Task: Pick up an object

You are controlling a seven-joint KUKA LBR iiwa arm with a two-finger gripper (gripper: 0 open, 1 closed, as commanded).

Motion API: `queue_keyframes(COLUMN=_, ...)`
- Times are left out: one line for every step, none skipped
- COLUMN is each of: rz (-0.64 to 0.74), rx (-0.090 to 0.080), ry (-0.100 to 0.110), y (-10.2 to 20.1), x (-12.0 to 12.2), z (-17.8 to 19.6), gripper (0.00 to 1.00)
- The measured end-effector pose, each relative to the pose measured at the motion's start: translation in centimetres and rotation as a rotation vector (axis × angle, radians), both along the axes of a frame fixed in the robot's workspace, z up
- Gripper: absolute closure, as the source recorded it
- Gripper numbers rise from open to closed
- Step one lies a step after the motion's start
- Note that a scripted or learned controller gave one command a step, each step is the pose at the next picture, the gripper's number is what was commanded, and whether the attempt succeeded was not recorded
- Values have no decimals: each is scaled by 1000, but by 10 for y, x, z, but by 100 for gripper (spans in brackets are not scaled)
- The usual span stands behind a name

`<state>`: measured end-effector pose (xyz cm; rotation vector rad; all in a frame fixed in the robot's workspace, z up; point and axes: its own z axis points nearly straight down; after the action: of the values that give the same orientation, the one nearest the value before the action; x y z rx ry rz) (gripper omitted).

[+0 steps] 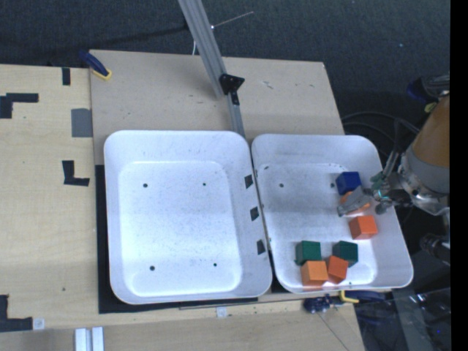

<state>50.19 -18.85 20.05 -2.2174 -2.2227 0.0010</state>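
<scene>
End effector (356, 200) near right bin (307, 148) edge.

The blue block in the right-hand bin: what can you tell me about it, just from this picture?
The blue block is a small cube-like piece with a plain, matte, solid-looking surface. It sits on the floor of the right bin, near its far right side, turned a little askew to the bin's walls. The gripper is just in front of it, with something orange right beside the block's near edge; whether they touch is unclear. The other blocks lie apart, nearer the front.
</scene>
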Motion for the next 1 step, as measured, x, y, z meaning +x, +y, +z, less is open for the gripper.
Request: queue_keyframes(rz=0, rx=0, ry=0, y=0, x=0, z=0, gripper=0)
